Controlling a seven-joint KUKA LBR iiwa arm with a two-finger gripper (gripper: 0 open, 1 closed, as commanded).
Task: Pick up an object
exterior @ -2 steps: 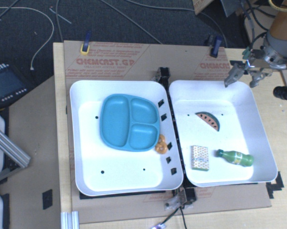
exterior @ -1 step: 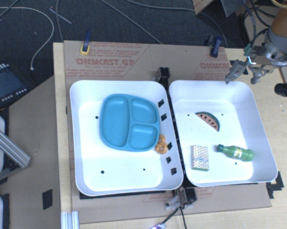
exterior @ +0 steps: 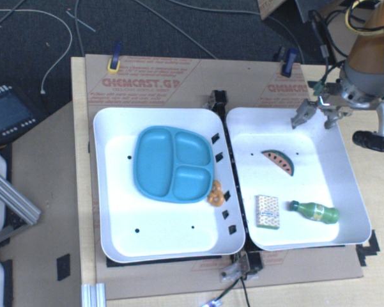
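**Handling notes: objects in the right bin**

The gripper point(exterior: 315, 115) hangs over the far edge of the right bin point(exterior: 345, 171), fingers spread apart, nothing between them.

Three candidate objects lie in this bin. The watermelon slice point(exterior: 280, 161) sits near the bin's middle, closest to the gripper. It appears to be a thin, rigid toy piece, light and low-lying; take hold across its narrow width, at mid-arc. The green bottle point(exterior: 315, 212) lies on its side toward the near right corner. It is probably light, smooth and prone to rolling; grip across the body, not the cap end. The small box point(exterior: 268, 211) lies flat, just left of the bottle and apart from it. It is likely light card that crushes under force; grip across its shorter sides.

The bin floor is white, smooth and shallow-walled, so objects may slide when pushed. The three objects are well apart, leaving room for the fingers.

The left bin point(exterior: 115, 171) holds a blue divided plate point(exterior: 172, 164) with a small orange-brown item point(exterior: 216, 195) touching its right edge.
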